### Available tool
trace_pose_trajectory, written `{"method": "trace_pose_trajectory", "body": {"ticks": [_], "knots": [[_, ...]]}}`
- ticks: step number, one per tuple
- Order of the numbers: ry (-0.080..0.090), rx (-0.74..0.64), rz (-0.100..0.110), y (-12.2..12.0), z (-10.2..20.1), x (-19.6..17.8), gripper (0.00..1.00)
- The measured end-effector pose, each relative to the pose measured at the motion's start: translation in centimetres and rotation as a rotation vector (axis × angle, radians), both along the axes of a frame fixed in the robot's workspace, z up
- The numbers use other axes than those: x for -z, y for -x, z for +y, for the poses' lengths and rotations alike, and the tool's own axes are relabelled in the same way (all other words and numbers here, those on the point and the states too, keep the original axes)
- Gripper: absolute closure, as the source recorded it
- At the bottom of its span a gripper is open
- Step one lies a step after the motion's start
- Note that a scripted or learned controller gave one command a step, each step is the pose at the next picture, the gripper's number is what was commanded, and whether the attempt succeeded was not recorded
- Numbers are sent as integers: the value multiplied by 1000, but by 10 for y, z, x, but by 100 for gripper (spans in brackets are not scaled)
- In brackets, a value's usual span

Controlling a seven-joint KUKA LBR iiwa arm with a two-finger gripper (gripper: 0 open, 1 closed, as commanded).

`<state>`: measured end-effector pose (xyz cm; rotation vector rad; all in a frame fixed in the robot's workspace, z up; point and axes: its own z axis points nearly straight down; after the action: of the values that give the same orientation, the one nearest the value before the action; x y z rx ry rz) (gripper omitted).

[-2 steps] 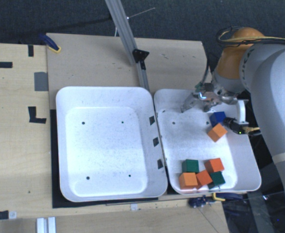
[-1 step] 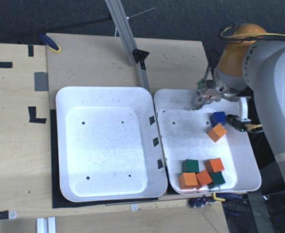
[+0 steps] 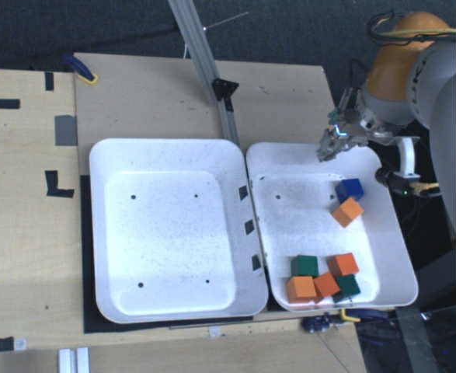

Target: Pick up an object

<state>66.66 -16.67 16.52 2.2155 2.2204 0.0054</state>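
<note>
- We see the gripper [image 3: 330,148] over the right bin's [image 3: 290,165] far edge; we cannot tell its state.
- A blue cube [image 3: 350,188] and an orange cube [image 3: 347,211] lie near it.
- Five green and orange cubes [image 3: 322,277] cluster at the near edge.
- The left bin [image 3: 103,208] sits alongside.

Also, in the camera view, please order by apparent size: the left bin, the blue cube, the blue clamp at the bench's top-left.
1. left bin, clearly largest.
2. blue cube and blue clamp look similar; I would not rank them.
</note>
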Motion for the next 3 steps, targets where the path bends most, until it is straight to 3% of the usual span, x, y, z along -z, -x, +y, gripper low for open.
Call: {"method": "trace_pose_trajectory", "body": {"ticks": [2, 3], "knots": [[0, 0, 0, -3, -6, -100, 100], [-2, -2, 9, 23, 36, -87, 100]]}}
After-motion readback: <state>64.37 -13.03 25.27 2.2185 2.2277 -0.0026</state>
